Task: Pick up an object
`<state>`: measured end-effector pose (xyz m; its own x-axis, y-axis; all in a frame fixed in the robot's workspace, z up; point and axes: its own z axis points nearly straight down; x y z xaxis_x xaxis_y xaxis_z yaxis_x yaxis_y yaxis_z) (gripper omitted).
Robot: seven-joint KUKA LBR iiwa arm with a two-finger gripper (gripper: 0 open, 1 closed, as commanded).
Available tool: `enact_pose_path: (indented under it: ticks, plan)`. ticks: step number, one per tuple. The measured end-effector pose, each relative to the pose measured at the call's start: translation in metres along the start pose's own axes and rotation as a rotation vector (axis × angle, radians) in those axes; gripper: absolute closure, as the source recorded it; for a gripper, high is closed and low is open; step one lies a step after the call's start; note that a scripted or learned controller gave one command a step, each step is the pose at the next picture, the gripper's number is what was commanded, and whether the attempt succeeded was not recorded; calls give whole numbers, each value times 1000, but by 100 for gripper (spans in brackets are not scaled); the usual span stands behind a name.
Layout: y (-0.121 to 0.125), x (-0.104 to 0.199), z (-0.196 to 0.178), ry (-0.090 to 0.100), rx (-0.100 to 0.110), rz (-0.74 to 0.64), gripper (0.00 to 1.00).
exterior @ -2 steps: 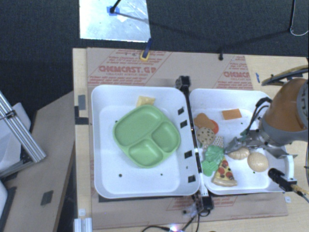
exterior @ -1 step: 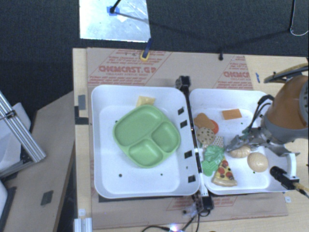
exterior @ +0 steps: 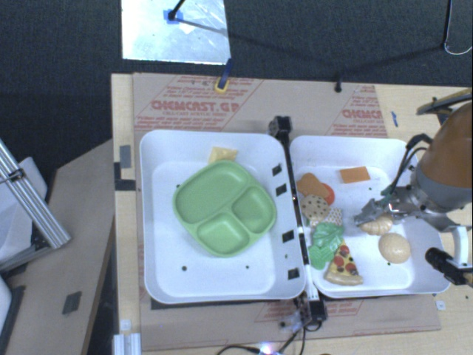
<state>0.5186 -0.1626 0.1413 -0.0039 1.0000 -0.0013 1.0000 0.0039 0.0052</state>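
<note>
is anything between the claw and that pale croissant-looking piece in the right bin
Nothing visible stands between them. The claw sits right at the croissant piece, over the right bin. The tan egg lies just below it, beside rather than in the way.

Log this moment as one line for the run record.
phase: reaching | end effector: low in right white bin, at pale croissant-shaped toy | grasp: unconfirmed | green sectioned plastic plate: left bin
</note>
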Motion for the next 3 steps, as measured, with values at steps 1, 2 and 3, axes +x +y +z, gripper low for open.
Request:
enact_pose_path:
  ticks: [1, 2, 3]
  plan:
    - [10, -7, -56, -1, -3, 0, 100]
    - [12, -7, -85, 0, 1, 0, 100]
    - [42, 45, -93, 3, 0, -7, 100]
